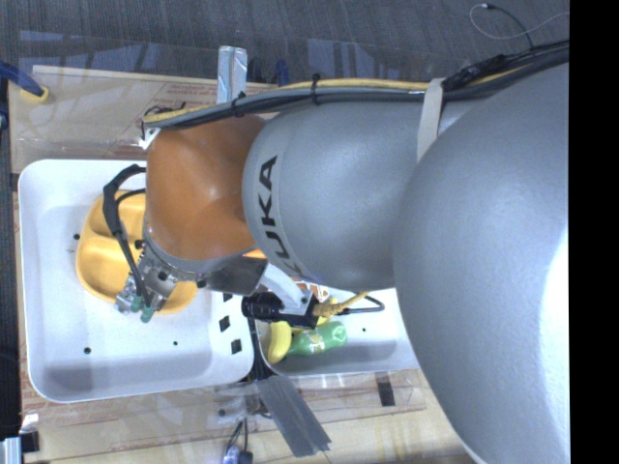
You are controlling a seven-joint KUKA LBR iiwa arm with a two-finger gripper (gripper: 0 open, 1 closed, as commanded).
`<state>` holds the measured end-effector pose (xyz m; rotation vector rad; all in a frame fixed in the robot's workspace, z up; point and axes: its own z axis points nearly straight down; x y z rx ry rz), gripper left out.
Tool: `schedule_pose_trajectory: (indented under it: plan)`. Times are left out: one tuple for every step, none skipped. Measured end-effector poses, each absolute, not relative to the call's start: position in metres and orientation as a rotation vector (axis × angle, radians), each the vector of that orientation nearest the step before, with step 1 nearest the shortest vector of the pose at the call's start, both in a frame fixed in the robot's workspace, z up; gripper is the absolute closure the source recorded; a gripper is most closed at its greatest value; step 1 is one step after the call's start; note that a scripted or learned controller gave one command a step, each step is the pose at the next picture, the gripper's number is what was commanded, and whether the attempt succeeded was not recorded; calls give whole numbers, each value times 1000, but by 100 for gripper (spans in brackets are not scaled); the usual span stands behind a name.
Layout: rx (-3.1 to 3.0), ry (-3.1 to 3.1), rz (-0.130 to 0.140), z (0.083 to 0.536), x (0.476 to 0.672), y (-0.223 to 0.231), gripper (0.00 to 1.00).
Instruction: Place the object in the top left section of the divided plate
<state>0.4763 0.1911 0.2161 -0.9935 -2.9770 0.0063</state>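
Grey KUKA arm point(406, 220) fills my view, orange band over the left white bin point(48, 346). Gripper point(138, 298) sits over the yellow divided plate point(97, 254); grip state unreadable. Green-and-yellow object point(308, 339) lies in the right bin.

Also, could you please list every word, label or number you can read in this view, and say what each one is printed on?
"UKA": white letters running down the grey arm beside its orange band; the brand's first letter is hidden.
I can make out no other readable text on the left bin or the yellow plate.
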Motion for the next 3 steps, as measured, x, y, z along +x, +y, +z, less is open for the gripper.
schedule_pose_trajectory:
  plan:
    - [-654, -3073, 1, 231, 476, 203, 100]
    - [-282, -3134, -3, 303, 477, 192, 100]
    - [26, -3139, 2, 184, 476, 217, 100]
